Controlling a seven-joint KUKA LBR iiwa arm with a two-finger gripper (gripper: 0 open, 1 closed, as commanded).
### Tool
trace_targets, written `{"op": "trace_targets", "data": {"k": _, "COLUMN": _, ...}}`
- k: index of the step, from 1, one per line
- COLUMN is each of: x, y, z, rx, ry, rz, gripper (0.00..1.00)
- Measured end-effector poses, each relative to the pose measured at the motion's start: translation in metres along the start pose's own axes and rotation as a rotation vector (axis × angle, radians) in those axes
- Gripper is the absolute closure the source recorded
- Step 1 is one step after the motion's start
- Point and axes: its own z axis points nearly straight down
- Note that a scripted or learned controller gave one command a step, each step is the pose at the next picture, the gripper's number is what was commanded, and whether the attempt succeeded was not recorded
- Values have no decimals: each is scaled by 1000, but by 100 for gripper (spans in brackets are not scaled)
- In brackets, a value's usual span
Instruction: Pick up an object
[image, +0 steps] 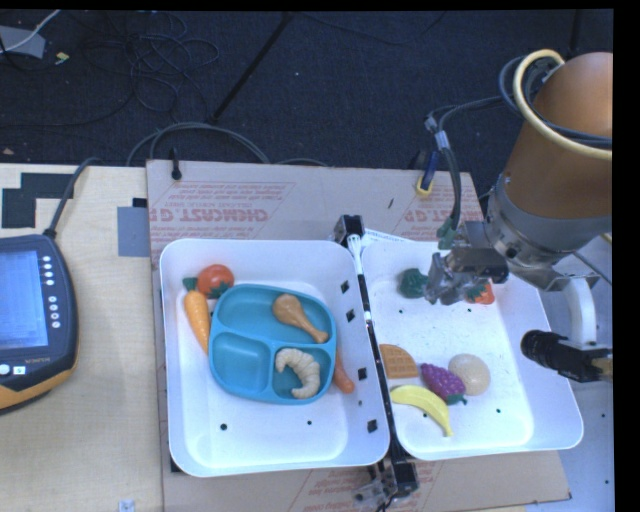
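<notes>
From my station I see the gripper (455, 285) low over the right bin (540, 420), near its upper edge, but I cannot tell how it is set from this angle. A green toy (412, 283) lies just at its 9 o'clock; something orange-red (485, 295) peeks out at its 3 o'clock. Toward 6 o'clock in that bin sit a bread slice (398, 360), purple grapes (441, 381), a pale egg (470, 373) and a banana (424, 405). The left bin (250, 445) holds a blue divided plate (240, 355) with a drumstick (300, 315) and shrimp (302, 368); a carrot (198, 318) and tomato (215, 279) lie at its 9 to 10 o'clock.
</notes>
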Motion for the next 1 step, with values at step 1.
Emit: {"op": "trace_targets", "data": {"k": 1, "x": 88, "y": -29, "z": -115, "rx": -2, "ry": 0, "rz": 0, "gripper": 100}}
